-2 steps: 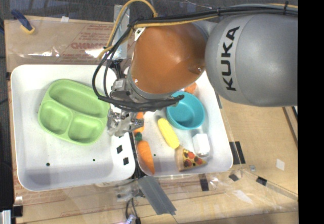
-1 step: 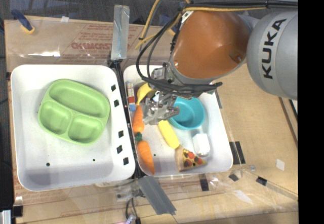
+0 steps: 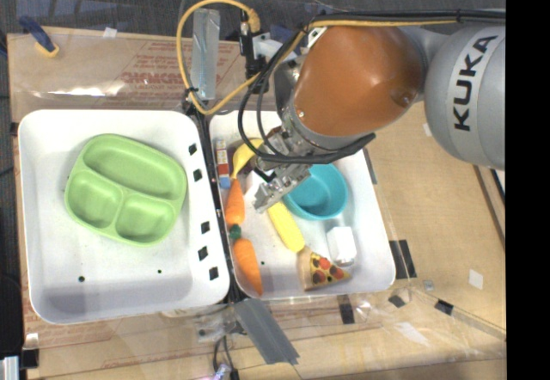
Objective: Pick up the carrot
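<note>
Orange is the colour to watch here, and there's two bits of it: two carrots lying end to end along the left wall of the right bin (image 3: pixel 378 271), lower middle of the frame. The upper carrot (image 3: pixel 235 203) sits right by the divider, and the lower carrot (image 3: pixel 247 265) has its green stub pointing up toward the first one. They're tucked hard against the wall, which I reckon makes a clean pinch awkward, since one finger would have almost no room on that side.

The hand (image 3: pixel 273 187) hangs low in the middle of that bin, just to the right of the upper carrot, over a yellow banana-looking piece (image 3: pixel 287 227). Honestly can't tell if it's apart or closed, it's a tangle of metal from this angle, and nothing is visibly caught in it.

Rest of the count in that bin: one blue bowl (image 3: pixel 320 194), one small white cup (image 3: pixel 342 244), one pizza slice (image 3: pixel 321 270), one more yellow piece (image 3: pixel 244 156) up near the top. The left bin (image 3: pixel 51 284) holds one green divided plate (image 3: pixel 125 189), and that's it.

My guess is it's lining up on the upper carrot, nothing lifted yet.
</note>
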`<state>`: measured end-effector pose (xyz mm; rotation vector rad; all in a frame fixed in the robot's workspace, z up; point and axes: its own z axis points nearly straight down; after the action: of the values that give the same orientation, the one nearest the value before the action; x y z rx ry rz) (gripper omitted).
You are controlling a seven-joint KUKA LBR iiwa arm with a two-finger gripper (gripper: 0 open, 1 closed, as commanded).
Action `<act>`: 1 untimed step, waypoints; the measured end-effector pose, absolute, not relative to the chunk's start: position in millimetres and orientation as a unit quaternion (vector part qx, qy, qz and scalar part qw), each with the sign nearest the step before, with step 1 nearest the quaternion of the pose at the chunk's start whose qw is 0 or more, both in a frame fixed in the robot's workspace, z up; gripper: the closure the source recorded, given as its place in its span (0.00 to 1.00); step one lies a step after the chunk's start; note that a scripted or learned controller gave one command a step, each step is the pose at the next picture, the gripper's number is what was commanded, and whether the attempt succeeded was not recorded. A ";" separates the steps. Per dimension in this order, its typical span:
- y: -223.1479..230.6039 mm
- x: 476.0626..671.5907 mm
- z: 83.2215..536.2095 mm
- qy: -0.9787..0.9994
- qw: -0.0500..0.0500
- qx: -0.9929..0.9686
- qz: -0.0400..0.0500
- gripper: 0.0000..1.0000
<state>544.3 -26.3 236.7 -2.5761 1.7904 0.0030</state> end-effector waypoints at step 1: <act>-26.8 544.1 236.5 0.571 0.002 -0.821 0.001 0.00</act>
<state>544.1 -26.8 236.5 -2.5764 1.7922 0.0042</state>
